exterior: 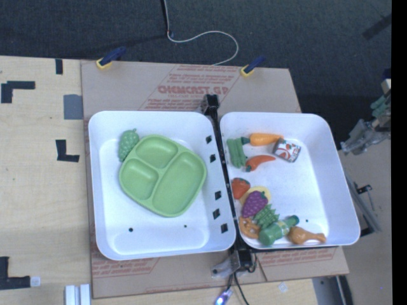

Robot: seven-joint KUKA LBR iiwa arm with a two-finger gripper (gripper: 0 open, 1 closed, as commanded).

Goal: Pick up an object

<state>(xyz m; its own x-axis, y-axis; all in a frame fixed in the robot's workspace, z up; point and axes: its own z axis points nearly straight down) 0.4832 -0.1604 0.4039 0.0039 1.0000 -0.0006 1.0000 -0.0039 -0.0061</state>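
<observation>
The left bin [108, 170] holds a green plate [162, 176] with three compartments and a green grape bunch [128, 143] touching the plate's upper left rim. The right bin [331, 189] holds several toy foods along its left side. An orange carrot [264, 138], a red-and-white can [287, 150], green pods [235, 151] and an orange-red chili [259, 162] lie near the top. Lower down lie a red fruit [240, 187], purple grapes [253, 203], a leafy green piece [266, 216], a green vegetable [273, 232] and an orange-brown gourd [305, 236].
Both bins rest on a cardboard sheet [191, 88] held by a yellow-and-blue clamp [111, 57] and another [253, 65]. A white cable [203, 40] loops over the dark floor behind. Grey metal hardware [365, 135] stands just right of the right bin.
</observation>
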